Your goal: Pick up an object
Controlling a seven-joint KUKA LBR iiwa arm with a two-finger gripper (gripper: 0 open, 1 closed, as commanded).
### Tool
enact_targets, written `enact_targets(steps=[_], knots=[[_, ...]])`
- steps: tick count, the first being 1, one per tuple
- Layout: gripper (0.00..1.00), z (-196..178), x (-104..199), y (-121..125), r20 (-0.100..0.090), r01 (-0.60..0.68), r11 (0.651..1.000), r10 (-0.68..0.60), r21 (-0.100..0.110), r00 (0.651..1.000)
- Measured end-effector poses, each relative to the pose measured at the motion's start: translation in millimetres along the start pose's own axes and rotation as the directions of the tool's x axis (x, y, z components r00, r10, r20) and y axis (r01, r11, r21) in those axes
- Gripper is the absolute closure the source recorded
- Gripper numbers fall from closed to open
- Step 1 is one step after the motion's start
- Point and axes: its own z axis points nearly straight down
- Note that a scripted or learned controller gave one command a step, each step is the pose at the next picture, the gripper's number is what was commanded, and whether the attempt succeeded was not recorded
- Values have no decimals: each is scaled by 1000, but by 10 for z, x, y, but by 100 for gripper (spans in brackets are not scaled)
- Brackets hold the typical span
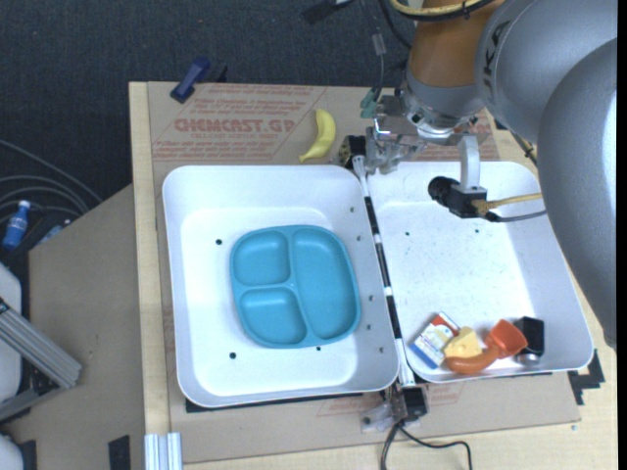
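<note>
My gripper (pixel 384 153) hangs over the far end of the rim where the two white bins meet, close to the bench's back. In the right bin (pixel 460 262), far from it, a small cluster lies at the near right corner: a red, white and blue carton (pixel 434 337), a yellow wedge (pixel 468 345), an orange curved piece (pixel 487 352) and a small black block (pixel 531 336). The left bin (pixel 196 262) holds a blue divided plate (pixel 294 285) in its middle.
A yellow banana (pixel 319 135) lies on the cardboard behind the bins, just left of the gripper. A blue object (pixel 189 80) sits at the bench's far left corner. The big grey arm fills the upper right.
</note>
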Motion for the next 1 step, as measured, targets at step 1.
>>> enact_targets(steps=[1], knots=[[100,-608,-1071,-1,4,-3,1000,3,-3,1000]])
